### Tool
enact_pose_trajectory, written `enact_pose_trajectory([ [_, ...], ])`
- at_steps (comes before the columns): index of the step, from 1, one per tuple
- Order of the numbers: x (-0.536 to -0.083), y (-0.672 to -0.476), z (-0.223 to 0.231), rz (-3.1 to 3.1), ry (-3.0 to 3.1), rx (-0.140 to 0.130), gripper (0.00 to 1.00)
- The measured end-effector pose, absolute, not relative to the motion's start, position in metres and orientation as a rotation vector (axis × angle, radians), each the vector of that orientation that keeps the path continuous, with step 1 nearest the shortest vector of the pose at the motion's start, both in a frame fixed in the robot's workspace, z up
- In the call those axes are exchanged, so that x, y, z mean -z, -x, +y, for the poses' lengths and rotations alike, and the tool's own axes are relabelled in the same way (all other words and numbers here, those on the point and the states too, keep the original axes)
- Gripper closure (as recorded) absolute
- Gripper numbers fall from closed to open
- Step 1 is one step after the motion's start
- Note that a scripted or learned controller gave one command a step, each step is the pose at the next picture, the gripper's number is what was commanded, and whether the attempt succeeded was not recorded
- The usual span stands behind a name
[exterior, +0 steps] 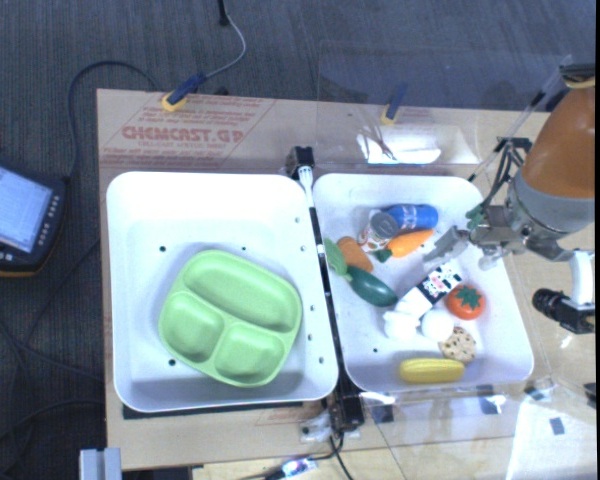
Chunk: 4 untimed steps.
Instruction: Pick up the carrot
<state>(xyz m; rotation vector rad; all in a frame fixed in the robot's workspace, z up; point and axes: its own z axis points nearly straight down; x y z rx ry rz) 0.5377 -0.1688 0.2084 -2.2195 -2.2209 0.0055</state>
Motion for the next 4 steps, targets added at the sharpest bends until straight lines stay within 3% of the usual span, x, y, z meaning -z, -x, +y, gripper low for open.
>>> enact_pose_trajectory([
  [1,-0.168,-0.579,-0.198,-2.123,2.313,-0.006,0.00],
  [2,-0.094,-0.627,-0.191,-1.861,2.534,-0.007,0.00],
  [3,-0.091,-0.580,-0.143,-1.719,2.644,0.004,0.00],
  [4,-0.091,-0.522,-0.141,-1.433,2.814,0.020,0.00],
])
